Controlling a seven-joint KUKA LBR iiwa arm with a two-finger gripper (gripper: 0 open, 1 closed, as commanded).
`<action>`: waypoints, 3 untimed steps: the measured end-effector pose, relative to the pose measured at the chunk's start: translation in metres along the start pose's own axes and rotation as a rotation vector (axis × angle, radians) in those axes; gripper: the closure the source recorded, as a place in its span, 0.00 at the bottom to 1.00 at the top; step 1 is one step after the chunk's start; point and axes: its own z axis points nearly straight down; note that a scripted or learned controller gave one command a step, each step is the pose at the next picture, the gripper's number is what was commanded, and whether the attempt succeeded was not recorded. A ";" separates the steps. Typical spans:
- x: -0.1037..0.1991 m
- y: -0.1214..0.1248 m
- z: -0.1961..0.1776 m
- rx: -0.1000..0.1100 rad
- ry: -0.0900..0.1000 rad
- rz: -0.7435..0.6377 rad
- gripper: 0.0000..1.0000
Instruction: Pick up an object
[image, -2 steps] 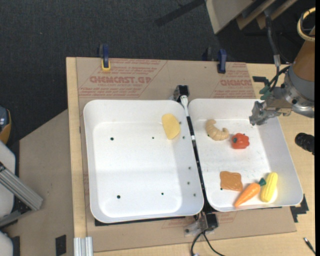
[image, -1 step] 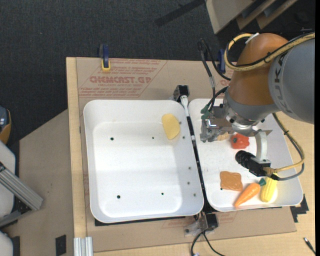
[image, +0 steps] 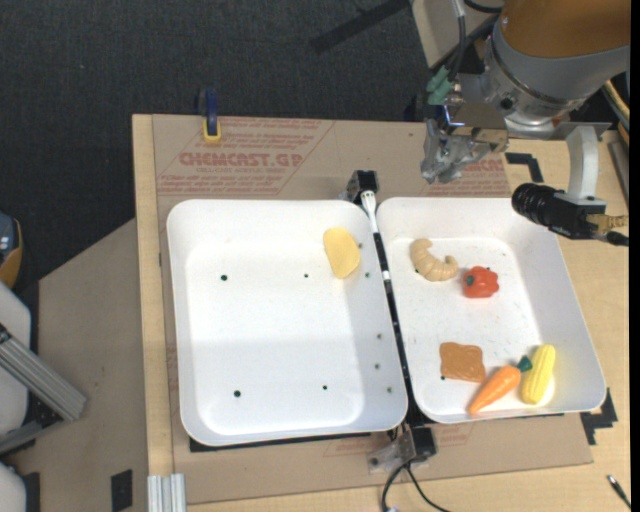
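Two white bins are seen side by side on a brown board: the left bin (image: 200, 330) and the right bin (image: 570, 300). Six toy foods are counted. One, a yellow piece (image: 342, 252), lies in the left bin near its far right corner. Five lie in the right bin: a croissant (image: 434, 261) and, just beside it, a red pepper (image: 480, 282) toward the far side; a toast slice (image: 461, 361), a carrot (image: 495, 388) and a corn cob (image: 539, 373) toward the near side, with the carrot between the toast and the corn and touching the corn.

The board is printed in red with "CHEMCAST G.P" (image: 240, 158); the smaller lines around it cannot be read. One blue and yellow clamp (image: 209, 113) is fixed at the board's far edge.

The gripper (image: 447, 160) is held above the board beyond the right bin's far rim, apart from all the foods. Whether its claw is released or clenched cannot be told; nothing is seen in it.
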 end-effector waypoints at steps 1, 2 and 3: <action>0.089 0.001 0.075 0.032 -0.001 -0.003 1.00; 0.175 -0.027 0.156 0.034 -0.003 -0.003 1.00; 0.177 -0.052 0.161 0.028 -0.004 0.005 1.00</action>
